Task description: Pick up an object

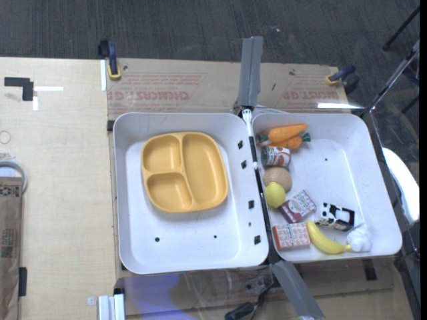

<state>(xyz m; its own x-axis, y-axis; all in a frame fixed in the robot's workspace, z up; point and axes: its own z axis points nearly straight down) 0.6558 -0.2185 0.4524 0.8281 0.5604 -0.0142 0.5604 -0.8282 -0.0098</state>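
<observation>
Right white plastic bin (347,153) carries the pickings: two orange toy carrots (287,135) at the top, a small can (275,156), a tan ball (277,177), a yellow lemon (275,195), small printed cartons (297,206) and a yellow banana (325,239) along its left and front. Left white bin (133,232) holds a yellow three-compartment plate (184,172), both bins on the pale wooden bench (60,179).

Even, bright overhead light falls across the pale wooden bench (53,199), leaving only faint, soft shadows inside the two shallow white plastic bins (193,255). A blown-out white glare patch (400,179) sits at the right. The dark floor (167,12) is dim, and the whole picture is slightly soft and grainy.
</observation>
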